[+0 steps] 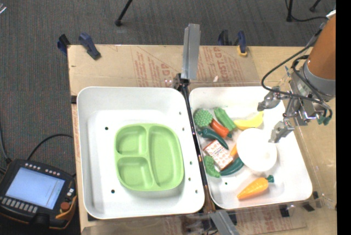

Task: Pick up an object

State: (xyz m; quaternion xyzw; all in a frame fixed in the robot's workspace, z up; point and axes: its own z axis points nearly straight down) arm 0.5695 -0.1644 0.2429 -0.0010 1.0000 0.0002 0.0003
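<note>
Pick not done: two-finger gripper (275,117) hangs over right shallow white plastic bin (305,176), jaws spread wide, nothing between them.

Nearest candidate: round white plastic plate (256,150), just below lower finger. Contact unclear.

Right bin also holds yellow toy banana (250,120), orange toy carrot with green top (254,187), small red-and-white box (218,155), and green toy veg along left wall.

Left shallow white plastic bin (93,106) holds light-green three-compartment plastic tray (149,157), compartments bare.

Judgement: descent, closing and lift all remain.
</note>
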